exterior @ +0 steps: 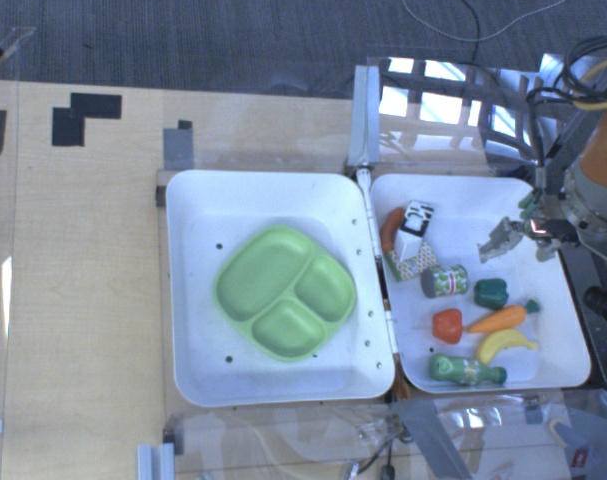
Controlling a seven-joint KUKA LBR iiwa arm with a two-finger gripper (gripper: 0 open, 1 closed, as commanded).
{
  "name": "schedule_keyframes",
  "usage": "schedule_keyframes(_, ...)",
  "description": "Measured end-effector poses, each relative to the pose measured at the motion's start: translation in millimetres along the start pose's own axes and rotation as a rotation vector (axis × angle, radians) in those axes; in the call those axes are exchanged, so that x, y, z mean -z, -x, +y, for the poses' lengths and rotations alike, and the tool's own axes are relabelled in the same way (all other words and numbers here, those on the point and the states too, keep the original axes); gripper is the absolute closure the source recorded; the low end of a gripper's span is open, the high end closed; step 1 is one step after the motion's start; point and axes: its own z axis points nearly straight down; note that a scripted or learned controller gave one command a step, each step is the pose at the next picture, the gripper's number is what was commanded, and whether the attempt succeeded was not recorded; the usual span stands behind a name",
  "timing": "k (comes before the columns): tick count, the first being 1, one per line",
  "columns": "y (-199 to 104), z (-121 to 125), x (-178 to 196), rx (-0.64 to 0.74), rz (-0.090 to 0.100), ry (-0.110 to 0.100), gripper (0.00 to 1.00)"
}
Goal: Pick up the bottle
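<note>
The bottle [467,371] is green with a patterned label and lies on its side near the front edge of the right bin [573,363]. My gripper [523,245] hovers over the bin's far right part, well behind the bottle. It is open, with its two grey fingers [498,239] spread and nothing between them. A banana, a carrot and a green pepper lie between the gripper and the bottle.
The right bin also holds a yellow banana [505,344], a carrot [500,319], a green pepper [490,292], a red tomato [447,325], a small can [444,281], a white carton [414,220] and a sausage [390,230]. A green divided plate [286,291] sits in the left bin [198,208].
</note>
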Motion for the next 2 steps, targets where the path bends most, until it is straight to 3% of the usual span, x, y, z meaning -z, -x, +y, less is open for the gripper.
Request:
schedule_keyframes(1, 5, -34, -57, 0.215, 0.0, 0.0, 0.0)
schedule_keyframes(2, 20, -1, -151, 0.15, -0.004, 0.012, 0.0)
